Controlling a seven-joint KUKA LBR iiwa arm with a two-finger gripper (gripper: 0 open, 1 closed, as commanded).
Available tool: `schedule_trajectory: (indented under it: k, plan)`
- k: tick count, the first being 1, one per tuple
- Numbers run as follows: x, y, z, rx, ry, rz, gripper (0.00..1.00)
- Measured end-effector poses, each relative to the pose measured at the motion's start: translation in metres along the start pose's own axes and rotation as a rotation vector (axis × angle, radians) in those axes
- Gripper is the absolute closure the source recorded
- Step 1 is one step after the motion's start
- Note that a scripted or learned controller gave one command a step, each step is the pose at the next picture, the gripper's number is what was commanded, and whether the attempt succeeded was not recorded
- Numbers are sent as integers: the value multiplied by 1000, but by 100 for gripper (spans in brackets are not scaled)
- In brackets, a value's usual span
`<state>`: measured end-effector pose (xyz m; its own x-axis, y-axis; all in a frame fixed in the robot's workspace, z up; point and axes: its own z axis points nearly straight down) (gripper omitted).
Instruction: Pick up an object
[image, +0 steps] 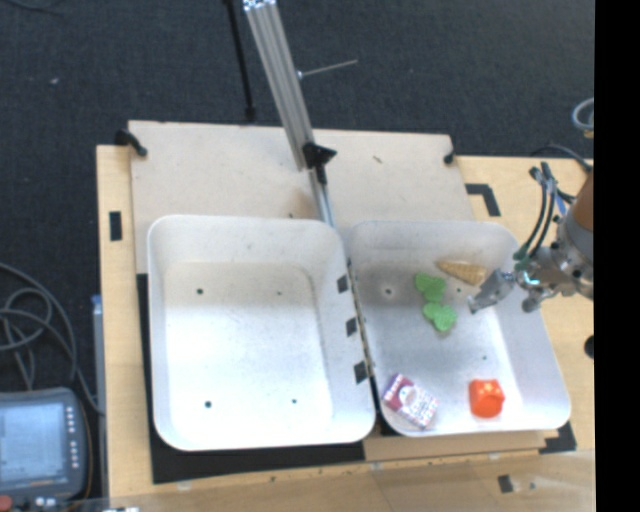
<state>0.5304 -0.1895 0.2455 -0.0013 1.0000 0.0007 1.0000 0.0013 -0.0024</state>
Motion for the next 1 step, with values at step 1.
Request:
schedule_trajectory:
  k: [1]
  plan:
    - [0,1,-3,-5,-1,0,0]
